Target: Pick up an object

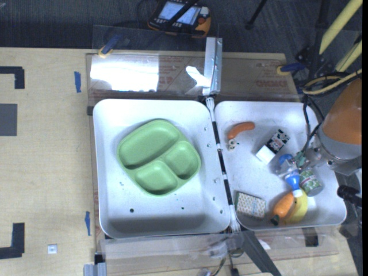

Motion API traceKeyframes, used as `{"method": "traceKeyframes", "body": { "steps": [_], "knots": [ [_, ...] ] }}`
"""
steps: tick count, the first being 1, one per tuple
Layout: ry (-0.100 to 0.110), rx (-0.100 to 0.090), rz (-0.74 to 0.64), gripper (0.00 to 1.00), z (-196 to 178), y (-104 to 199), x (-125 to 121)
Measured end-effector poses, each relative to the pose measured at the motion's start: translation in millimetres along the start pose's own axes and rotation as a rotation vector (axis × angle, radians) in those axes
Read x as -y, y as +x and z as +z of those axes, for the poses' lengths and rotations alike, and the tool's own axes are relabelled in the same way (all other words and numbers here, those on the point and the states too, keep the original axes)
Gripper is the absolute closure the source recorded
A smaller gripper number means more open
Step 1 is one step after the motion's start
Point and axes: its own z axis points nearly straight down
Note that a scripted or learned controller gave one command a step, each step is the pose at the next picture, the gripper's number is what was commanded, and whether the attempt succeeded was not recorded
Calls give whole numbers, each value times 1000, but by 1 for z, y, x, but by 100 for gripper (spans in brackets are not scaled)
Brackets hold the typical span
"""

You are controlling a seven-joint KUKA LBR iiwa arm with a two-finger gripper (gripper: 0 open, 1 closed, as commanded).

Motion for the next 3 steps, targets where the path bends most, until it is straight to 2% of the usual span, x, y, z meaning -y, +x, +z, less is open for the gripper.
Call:
{"method": "traceKeyframes", "body": {
  "steps": [1, 2, 3],
  "knots": [
    [6, -6, 48, 100, 12, -45, -32],
    [2, -19, 37, 0, 10, -36, -38],
    [16, -10, -352, 0, 13, 20, -126]
  ]
}}
